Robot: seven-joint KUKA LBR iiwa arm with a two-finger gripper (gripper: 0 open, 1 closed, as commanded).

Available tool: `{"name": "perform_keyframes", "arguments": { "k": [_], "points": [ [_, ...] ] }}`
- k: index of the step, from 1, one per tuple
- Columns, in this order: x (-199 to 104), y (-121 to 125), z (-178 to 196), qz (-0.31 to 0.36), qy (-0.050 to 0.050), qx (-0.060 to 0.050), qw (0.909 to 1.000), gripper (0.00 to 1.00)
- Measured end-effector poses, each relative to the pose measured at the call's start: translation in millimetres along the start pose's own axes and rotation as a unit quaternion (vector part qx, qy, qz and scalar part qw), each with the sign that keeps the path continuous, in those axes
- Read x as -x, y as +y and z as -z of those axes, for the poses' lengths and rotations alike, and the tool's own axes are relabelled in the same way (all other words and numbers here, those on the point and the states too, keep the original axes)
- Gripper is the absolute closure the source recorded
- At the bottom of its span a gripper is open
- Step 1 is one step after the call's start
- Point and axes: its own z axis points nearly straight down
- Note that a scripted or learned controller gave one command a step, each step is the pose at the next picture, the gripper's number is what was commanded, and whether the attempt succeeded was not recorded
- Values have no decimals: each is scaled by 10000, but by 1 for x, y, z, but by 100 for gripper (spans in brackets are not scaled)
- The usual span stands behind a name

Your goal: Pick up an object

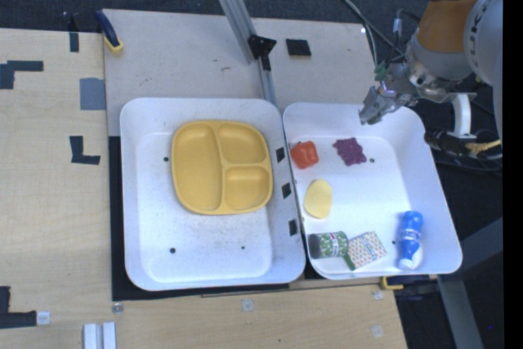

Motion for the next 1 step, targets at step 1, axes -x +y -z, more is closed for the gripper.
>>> {"name": "perform_keyframes", "arguments": {
  "k": [1],
  "points": [
    [-52, -9, -7, 7, 2, 3, 10000, 100]
  ]
}}
